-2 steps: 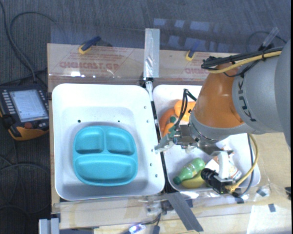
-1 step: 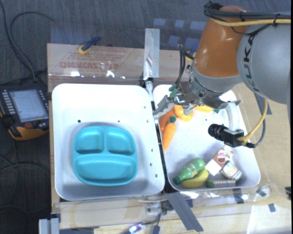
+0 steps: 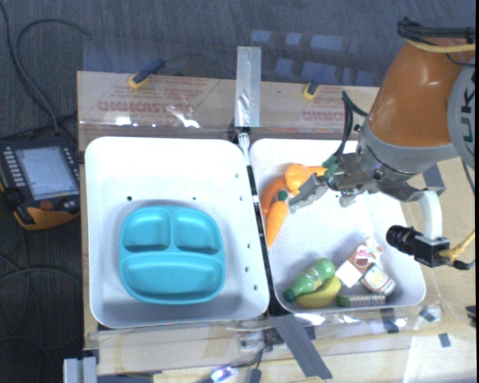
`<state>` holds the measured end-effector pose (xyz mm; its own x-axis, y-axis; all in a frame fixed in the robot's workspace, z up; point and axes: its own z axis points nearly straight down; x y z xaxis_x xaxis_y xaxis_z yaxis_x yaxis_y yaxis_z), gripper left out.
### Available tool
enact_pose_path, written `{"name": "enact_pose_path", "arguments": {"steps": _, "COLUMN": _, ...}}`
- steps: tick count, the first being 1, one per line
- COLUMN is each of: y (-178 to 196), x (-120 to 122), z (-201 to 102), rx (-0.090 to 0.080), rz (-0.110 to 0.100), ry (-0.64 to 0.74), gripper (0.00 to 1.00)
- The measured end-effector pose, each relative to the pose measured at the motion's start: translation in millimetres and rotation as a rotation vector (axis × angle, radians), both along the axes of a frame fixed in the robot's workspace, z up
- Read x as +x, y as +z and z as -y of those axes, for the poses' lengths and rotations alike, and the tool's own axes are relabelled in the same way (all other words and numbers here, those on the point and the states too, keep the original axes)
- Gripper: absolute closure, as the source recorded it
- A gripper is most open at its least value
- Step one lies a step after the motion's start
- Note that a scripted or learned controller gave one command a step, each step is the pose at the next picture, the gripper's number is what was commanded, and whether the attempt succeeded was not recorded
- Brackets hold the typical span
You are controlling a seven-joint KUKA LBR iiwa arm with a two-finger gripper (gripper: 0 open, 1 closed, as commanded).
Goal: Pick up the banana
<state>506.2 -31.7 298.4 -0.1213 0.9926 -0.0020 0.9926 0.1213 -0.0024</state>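
The yellow banana [image 3: 326,295] lies at the front of the right bin [image 3: 399,214], partly under a green bottle-shaped toy [image 3: 313,276]. My gripper [image 3: 326,193] hangs over the middle of that bin, well behind the banana and apart from it. Its two grey fingers [image 3: 303,193] stand open with nothing between them. The left finger ends close to an orange toy [image 3: 297,174] and a carrot [image 3: 275,214].
Small cartons [image 3: 370,266] and a dark stick-like item [image 3: 362,300] lie right of the banana. A blue divided plate [image 3: 172,254] sits in the left bin [image 3: 112,174]. A black fitting [image 3: 413,242] juts from the arm over the right bin's edge. A teach pendant [image 3: 37,179] lies off the bench.
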Motion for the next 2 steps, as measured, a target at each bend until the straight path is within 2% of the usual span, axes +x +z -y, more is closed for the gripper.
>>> {"name": "enact_pose_path", "arguments": {"steps": 1, "y": -116.0, "x": -19.3, "z": 53.1, "rx": 0.002, "rz": -0.003, "ry": -0.068, "gripper": 0.00}}
{"name": "enact_pose_path", "arguments": {"steps": 2, "y": -200.6, "x": -23.4, "z": 69.2, "rx": 0.005, "rz": -0.002, "ry": 0.043, "gripper": 0.00}}
